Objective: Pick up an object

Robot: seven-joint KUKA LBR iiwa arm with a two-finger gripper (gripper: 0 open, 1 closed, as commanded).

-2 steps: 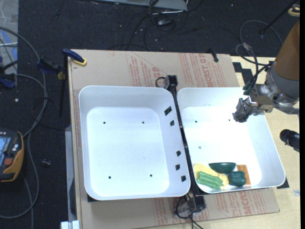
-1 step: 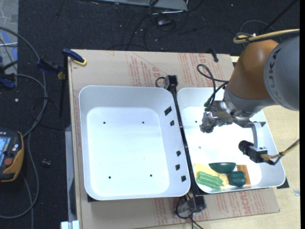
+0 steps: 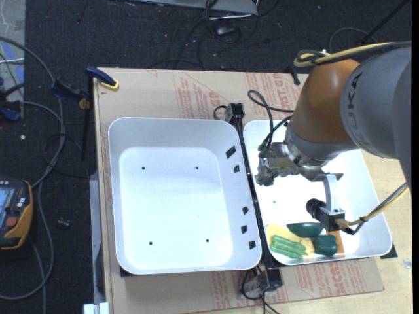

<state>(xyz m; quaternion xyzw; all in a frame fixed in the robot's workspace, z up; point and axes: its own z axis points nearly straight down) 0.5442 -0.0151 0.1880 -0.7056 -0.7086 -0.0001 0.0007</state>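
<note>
Green ridged piece [image 3: 288,246], dark teal bowl-shaped piece [image 3: 305,229] and teal block [image 3: 325,244] clustered in right bin's near corner

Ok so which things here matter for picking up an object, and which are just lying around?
For the job:
gripper
right bin
green ridged piece
dark green bowl-shaped piece
teal block
yellow piece

Lying about:
left bin
blue and yellow clamp
orange-edged handheld unit
</note>
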